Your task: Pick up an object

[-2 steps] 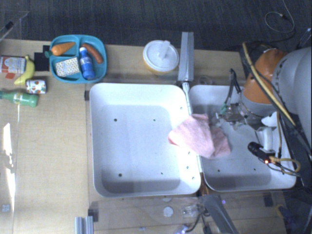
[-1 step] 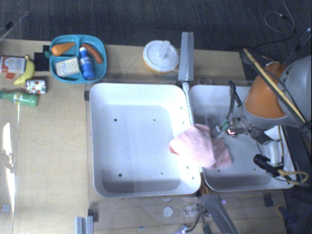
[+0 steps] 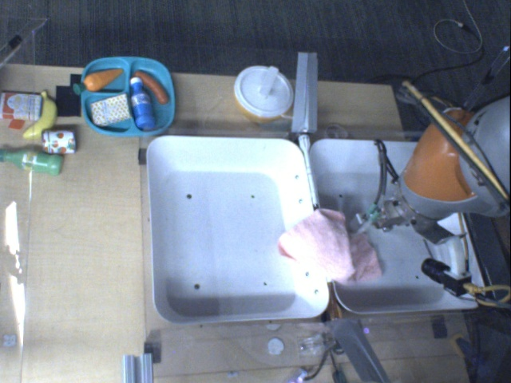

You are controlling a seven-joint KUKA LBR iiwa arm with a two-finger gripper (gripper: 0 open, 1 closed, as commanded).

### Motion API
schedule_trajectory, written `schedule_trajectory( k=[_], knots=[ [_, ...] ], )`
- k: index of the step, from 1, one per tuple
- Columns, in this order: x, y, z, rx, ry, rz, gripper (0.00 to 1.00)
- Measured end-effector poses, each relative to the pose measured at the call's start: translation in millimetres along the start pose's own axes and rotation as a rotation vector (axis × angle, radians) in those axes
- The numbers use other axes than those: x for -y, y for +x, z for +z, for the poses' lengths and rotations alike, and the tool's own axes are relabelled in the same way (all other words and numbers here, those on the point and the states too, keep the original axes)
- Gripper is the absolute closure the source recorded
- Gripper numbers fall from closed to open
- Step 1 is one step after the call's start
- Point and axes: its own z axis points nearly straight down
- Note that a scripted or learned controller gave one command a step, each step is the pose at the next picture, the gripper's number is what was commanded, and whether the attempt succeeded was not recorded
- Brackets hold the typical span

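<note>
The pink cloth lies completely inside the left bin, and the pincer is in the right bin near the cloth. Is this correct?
Not quite. The camera view shows the pink cloth draped over the divider between the two bins, partly in the left bin and partly in the right bin, not completely inside the left one. The rest holds: the pincer is in the right bin near the cloth.

— What lies across the two bins?
— A cloth (image 3: 329,246) drapes over the shared wall, partly in the left bin (image 3: 223,230) at its right side, partly in the right bin (image 3: 383,290).
— And the gripper (image 3: 374,217)?
— In the right bin, just right of the cloth, at the cloth's far edge.
— What sits beyond the bins?
— A lidded cup (image 3: 264,92) stands on the bench behind the left bin's far right corner. A divided tray (image 3: 128,96) lies further left, holding small items.
</note>
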Motion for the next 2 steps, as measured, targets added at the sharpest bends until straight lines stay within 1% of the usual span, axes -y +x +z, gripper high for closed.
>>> schedule_trajectory(
  k=[1,2],
  knots=[
    [-37.9,8.8,1.2,0.000,0.004,0.020,0.00],
    [-40.1,8.6,-7.7,0.000,0.003,0.018,1.00]
  ],
)
